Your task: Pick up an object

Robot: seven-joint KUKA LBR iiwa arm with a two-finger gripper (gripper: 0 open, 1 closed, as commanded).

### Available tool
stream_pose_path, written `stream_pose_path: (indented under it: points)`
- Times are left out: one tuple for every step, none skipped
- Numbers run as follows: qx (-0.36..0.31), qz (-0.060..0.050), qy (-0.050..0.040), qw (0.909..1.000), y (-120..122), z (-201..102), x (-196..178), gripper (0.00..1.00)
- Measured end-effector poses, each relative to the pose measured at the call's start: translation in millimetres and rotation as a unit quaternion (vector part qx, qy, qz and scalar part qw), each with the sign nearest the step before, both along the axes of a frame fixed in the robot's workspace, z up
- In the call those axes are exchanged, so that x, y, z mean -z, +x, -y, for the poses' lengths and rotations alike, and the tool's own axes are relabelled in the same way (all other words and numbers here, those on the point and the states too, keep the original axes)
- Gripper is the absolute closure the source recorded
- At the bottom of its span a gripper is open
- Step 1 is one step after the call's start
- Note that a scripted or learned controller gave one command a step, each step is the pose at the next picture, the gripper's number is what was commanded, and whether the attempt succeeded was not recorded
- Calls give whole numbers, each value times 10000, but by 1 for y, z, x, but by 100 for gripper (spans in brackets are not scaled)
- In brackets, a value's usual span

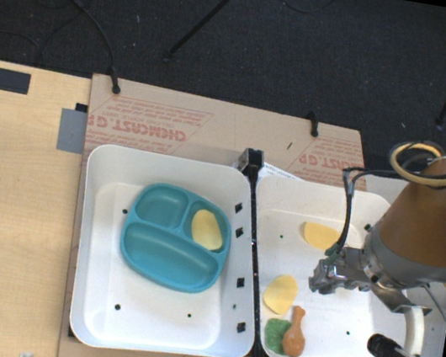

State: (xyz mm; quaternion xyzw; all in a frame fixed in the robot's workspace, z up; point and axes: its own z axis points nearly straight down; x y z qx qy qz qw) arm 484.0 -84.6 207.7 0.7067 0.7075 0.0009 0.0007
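In the right bin (353, 218) lie a yellow chip-like piece (319, 235) near the back, another pale yellow piece (280, 295) toward the front, and an orange drumstick (295, 334) resting on a green leafy item (276, 334) at the front edge. My gripper (326, 279) hangs over the middle of the right bin, between the two yellow pieces and apart from both. Nothing shows between its tips. The left bin (94, 279) holds a teal divided plate (171, 241) with a yellow item (208, 230) in its upper right compartment.
A black divider (247, 255) runs between the two bins. The arm's bulky brown and grey body (424, 226) covers the right bin's right side. Cardboard (214, 133) lies under both bins, and a wooden bench top (2, 220) extends to the left.
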Motion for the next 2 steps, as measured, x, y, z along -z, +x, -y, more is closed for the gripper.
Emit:
stream_pose_path:
  points:
    - [1, -3, -1, 10000, 1, 1, -40, 100]
    - [-20, -25, 9, 10000, 13, -50, -42, 100]
